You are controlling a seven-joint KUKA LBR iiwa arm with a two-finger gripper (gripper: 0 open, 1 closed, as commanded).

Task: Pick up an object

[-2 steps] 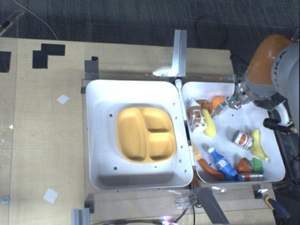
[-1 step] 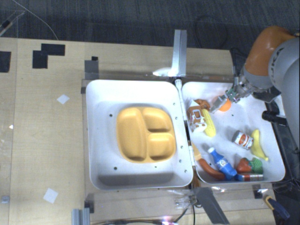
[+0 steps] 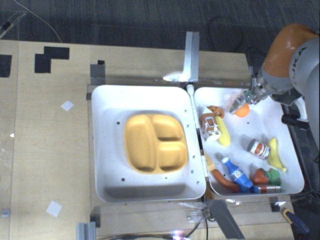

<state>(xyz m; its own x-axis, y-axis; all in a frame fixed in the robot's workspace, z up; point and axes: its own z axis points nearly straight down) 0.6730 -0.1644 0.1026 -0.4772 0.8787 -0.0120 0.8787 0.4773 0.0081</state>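
- Your arm (image 3: pixel 295 59) reaches in from the right, orange band uppermost, wrist angled down toward the far corner of the right bin (image 3: pixel 295 184).
- Your claw (image 3: pixel 245 103) hangs low over that bin; whether it is spread or pressed together cannot be told.
- An orange object (image 3: pixel 242 111) lies just beside the claw tip; its long axis cannot be judged.
- The banana (image 3: pixel 275 155) lies lengthwise, far to near, beside a small can (image 3: pixel 259 149).
- The left bin (image 3: pixel 105 149) carries a yellow divided tray (image 3: pixel 155 143).
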